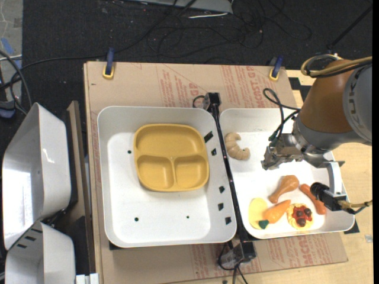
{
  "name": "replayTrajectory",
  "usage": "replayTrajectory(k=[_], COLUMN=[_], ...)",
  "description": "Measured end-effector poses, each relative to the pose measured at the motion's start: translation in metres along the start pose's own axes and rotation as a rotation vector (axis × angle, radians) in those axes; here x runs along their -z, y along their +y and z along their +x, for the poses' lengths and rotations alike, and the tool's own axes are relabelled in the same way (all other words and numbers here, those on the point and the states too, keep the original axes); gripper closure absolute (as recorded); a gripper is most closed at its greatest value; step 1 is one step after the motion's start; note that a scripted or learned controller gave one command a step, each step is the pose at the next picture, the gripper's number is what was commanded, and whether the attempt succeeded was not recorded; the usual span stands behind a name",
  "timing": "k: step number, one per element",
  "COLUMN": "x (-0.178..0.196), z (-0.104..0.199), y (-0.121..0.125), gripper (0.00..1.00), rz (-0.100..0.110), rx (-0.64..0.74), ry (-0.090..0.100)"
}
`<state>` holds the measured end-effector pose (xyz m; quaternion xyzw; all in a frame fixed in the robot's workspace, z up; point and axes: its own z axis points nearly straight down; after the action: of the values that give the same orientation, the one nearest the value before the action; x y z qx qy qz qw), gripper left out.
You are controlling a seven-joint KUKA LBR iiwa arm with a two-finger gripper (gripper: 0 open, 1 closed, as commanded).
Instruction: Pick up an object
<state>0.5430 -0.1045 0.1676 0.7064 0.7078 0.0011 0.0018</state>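
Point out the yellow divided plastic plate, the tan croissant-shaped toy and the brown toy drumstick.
yellow divided plastic plate [172, 157], camera view, on the ridge between its compartments.
tan croissant-shaped toy [237, 147], camera view, on the middle of its curve.
brown toy drumstick [285, 186], camera view, on its thick end.

My claw hung over the right bin, whose upper stretch lay bare apart from a curled beige piece near the divider. Toward the near rim the way was crowded: a drumstick, two carrots, a yellow slice and a red-topped piece, touching or nearly so, I think. In the left bin, a yellow sectioned plate took the upper middle, with open floor below.
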Motion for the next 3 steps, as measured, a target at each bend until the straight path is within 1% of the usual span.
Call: replayTrajectory(k=[1,2,3], x=[0.043,0.071,0.063], z=[-0.005,-0.005,0.054], y=[0.002,0.003,0.01], gripper=[1.0,1.0,1.0], rz=[0.0,0.0,0.004], rx=[0.0,0.001,0.006], ry=[0.0,0.0,0.003])
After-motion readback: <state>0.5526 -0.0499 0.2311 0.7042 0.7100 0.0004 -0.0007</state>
